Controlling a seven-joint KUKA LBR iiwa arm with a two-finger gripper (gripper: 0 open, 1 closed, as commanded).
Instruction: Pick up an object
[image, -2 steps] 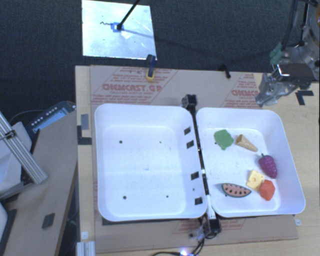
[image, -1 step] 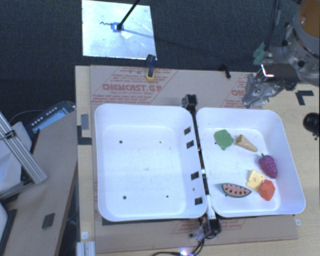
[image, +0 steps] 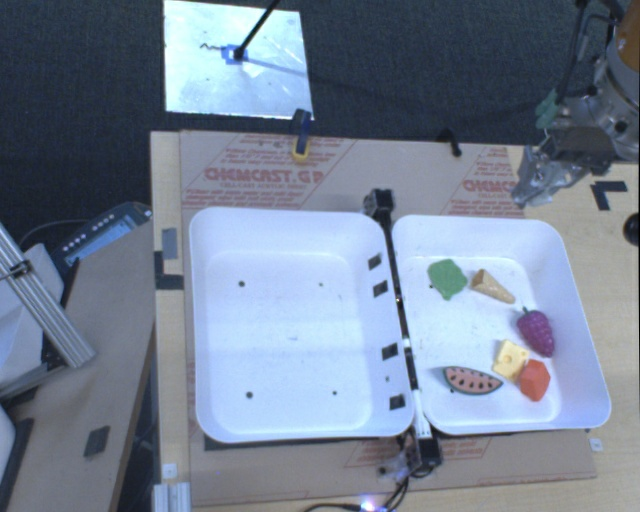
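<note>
since nothing is lifted yet, the toys lie loose in the right bin (image: 575, 300) where they settled: the watermelon slice (image: 472, 380) near its front edge, the red piece (image: 535, 380) and cheese wedge (image: 511, 358) toward the front right corner, the purple grapes (image: 536, 331) by the right wall, the green piece (image: 447, 277) and cone (image: 492, 286) further back. the gripper (image: 532, 185) hangs beyond the back right corner, carrying nothing, its finger spread unreadable.
</note>
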